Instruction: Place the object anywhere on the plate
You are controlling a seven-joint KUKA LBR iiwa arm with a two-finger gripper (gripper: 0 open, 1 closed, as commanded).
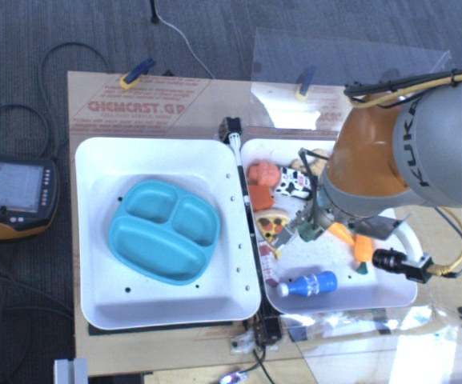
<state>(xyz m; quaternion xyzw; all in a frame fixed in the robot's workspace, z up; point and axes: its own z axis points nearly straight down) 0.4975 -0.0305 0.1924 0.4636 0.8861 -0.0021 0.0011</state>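
A blue divided plate (165, 229) lies in the left white bin (94, 294). The right bin (399, 294) holds several toys: a pizza slice (269, 225), a red-orange piece (262, 176), a black-and-white cow-patterned piece (295, 183), a blue bottle (309, 283) lying on its side, and an orange carrot (363, 249). My gripper (301, 230) hangs low over the right bin, just right of the pizza slice and left of the carrot. The wrist hides what lies directly beneath it. I see nothing clearly held.
The ridge between the two bins (247, 214) runs just left of the gripper. The arm's orange band (367, 158) covers the right bin's back part. A black fitting with yellow cable (403, 264) sits at the right rim. A teach pendant (13, 194) lies off the bench at left.
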